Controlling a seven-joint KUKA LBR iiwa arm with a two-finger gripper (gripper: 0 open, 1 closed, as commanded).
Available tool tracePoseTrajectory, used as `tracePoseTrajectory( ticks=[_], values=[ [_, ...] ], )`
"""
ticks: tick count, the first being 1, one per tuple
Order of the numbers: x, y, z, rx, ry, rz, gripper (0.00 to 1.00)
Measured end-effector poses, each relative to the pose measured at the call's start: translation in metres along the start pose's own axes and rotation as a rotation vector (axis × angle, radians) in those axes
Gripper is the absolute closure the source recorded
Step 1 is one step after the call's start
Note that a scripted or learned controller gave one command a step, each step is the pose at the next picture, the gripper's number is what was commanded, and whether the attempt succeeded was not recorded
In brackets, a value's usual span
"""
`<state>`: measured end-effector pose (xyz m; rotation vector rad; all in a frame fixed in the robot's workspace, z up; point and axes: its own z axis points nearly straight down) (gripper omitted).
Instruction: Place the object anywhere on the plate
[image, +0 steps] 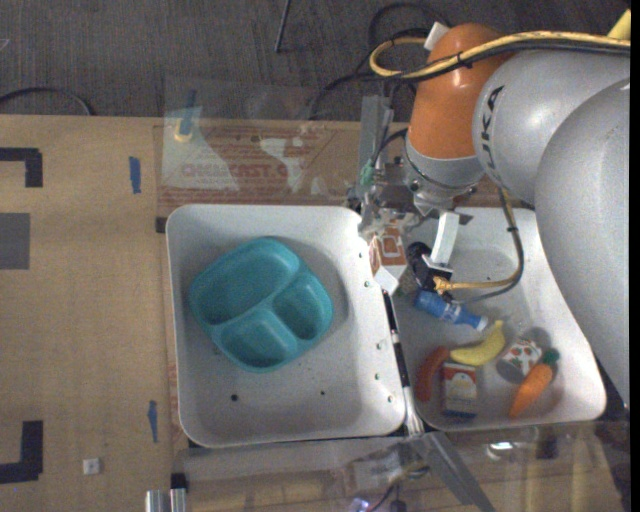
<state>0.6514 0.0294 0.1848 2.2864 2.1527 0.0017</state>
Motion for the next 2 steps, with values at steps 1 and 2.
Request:
tracePoseTrajectory(
  ticks=[1, 2],
  values=[
    [0.077, -0.019, 0.018, 0.003, 0.001, -0.365, 1.00],
    [0.074, -0.017, 0.008, 0.000, 0.002, -0.358, 1.00]
  ],
)
